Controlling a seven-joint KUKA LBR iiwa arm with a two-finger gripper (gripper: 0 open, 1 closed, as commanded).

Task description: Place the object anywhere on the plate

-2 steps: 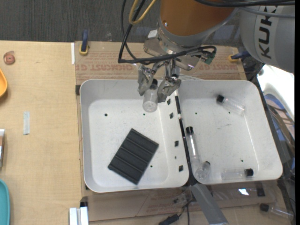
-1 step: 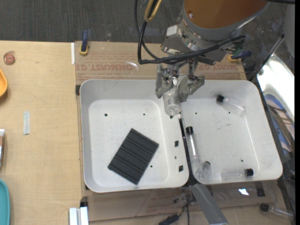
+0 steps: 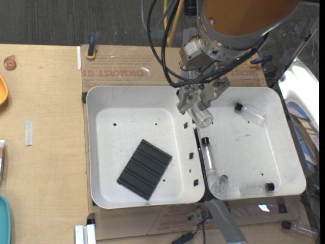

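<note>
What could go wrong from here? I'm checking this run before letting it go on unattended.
1. The gripper hangs over the wall between the two bins, with a clear tube at its fingers; whether it is firmly held is unclear, so it could drop short of the dark ridged plate.
2. The tube is round; the plate lies tilted in the left bin, so it may roll off.
</note>
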